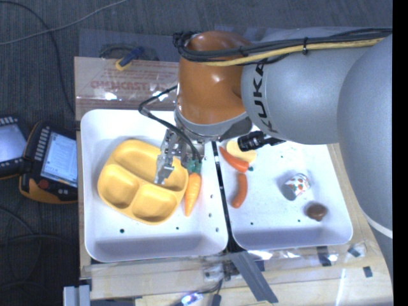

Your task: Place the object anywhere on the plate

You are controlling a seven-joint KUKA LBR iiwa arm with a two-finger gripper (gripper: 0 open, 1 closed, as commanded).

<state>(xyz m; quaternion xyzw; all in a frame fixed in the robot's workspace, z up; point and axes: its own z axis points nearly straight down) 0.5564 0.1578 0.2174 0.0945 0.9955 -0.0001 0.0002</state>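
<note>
Carrot (192, 194) right of plate (131, 187)

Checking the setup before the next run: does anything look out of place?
The carrot lies in the left bin beside the yellow plate, against its right edge, not on it. The pincer hangs above the plate's right side.

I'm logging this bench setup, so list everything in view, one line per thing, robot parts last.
Shallow white bins: two, white, side by side on the bench.
Yellow divided plastic plate: one, yellow, in the left bin.
Orange toy carrot with green top: one, orange, left bin, against the plate's right edge.
Orange-red sausage-shaped toy: one, right bin, near the left wall.
Yellow and red toy piece: one, right bin, upper left, partly under the arm.
Small white patterned ball: one, right bin, middle.
Brown rounded lump: one, right bin, lower right.
Handheld control pendant: one, on the floor, left.
Gripper: one, metal, over the plate's right part.
</note>
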